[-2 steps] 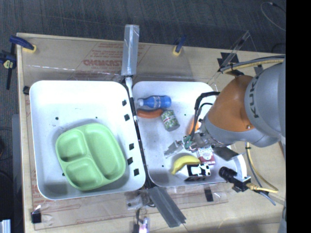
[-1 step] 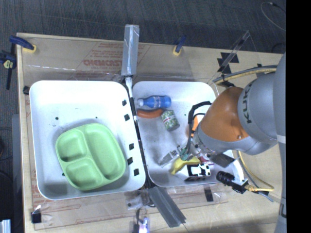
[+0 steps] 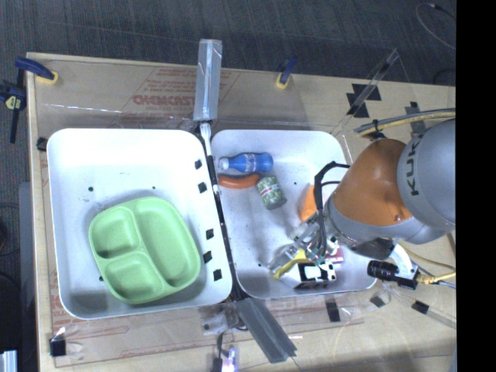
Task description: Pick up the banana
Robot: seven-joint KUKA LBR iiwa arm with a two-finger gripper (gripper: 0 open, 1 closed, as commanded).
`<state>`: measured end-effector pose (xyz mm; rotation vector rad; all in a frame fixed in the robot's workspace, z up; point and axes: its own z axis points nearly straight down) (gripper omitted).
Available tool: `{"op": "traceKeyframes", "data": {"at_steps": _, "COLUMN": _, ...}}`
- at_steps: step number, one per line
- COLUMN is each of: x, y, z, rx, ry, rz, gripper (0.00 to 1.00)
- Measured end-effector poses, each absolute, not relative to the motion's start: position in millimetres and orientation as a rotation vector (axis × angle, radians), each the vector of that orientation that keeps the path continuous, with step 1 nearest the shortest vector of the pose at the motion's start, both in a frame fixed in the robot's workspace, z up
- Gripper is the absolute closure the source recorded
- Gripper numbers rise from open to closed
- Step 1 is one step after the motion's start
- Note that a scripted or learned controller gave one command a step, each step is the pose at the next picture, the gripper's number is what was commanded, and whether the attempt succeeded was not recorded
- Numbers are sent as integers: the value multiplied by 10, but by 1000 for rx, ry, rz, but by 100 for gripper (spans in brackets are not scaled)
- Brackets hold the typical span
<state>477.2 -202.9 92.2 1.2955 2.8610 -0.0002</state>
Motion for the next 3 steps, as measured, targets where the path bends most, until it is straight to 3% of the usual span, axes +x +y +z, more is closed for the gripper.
{"op": "traceKeyframes", "data": {"at_steps": 1, "x": 4770, "y": -2110, "z": 1156, "rx": 1411, "ry": 2807, "rz": 0, "gripper": 0}}
{"op": "traceKeyframes", "data": {"at_steps": 2, "x": 5137, "y": -1958, "z": 1914, "rx": 1404, "ry": 2810, "rz": 0, "gripper": 0}}
{"op": "traceKeyframes", "data": {"at_steps": 3, "x": 5253, "y": -2096, "z": 2317, "rx": 1182, "ry": 2910, "rz": -1, "gripper": 0}}
